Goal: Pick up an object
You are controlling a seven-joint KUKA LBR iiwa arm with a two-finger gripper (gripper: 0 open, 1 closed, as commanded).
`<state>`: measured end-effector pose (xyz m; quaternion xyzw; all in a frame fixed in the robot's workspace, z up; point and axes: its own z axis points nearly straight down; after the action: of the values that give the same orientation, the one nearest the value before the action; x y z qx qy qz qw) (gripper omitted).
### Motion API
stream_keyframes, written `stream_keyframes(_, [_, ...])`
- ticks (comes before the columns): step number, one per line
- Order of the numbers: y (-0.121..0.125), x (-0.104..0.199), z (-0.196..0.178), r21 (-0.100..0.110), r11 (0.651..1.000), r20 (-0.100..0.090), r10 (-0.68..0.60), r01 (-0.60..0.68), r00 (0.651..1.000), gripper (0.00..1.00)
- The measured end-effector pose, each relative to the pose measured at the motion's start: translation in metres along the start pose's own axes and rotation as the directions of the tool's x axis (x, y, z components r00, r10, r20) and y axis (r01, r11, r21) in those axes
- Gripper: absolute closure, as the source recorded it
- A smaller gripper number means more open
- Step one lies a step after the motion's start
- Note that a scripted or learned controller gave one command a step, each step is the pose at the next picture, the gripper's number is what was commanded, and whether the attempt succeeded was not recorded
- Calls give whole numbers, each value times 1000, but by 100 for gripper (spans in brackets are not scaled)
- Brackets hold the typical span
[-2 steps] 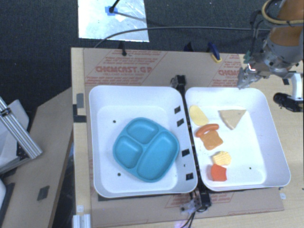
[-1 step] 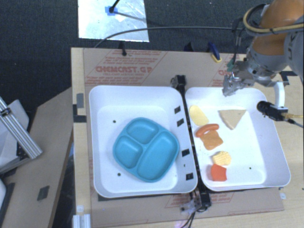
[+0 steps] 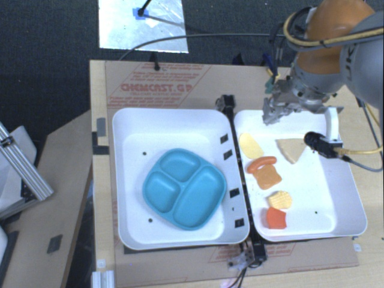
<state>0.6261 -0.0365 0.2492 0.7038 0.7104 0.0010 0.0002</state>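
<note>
My gripper (image 3: 271,117) hangs over the back left part of the right bin (image 3: 342,212), above and slightly behind the food pieces. Nothing shows between its fingers. Below it lie a pale yellow oval piece (image 3: 251,144), a tan wedge (image 3: 291,149), an orange-red sausage (image 3: 261,163), a toast-coloured slice (image 3: 267,176), a yellow waffle-like round (image 3: 279,200) and a red-orange block (image 3: 276,218). All of them rest loose on the bin floor.
The left bin (image 3: 135,137) holds a blue divided plate (image 3: 184,188). A black clamp strip (image 3: 235,161) runs between the two bins. A shiny metal sheet (image 3: 141,17) lies behind the bench at the top.
</note>
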Motion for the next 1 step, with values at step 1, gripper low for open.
stream_keyframes(1, [-22,45,10,3,1000,-1,0,0,1000,100])
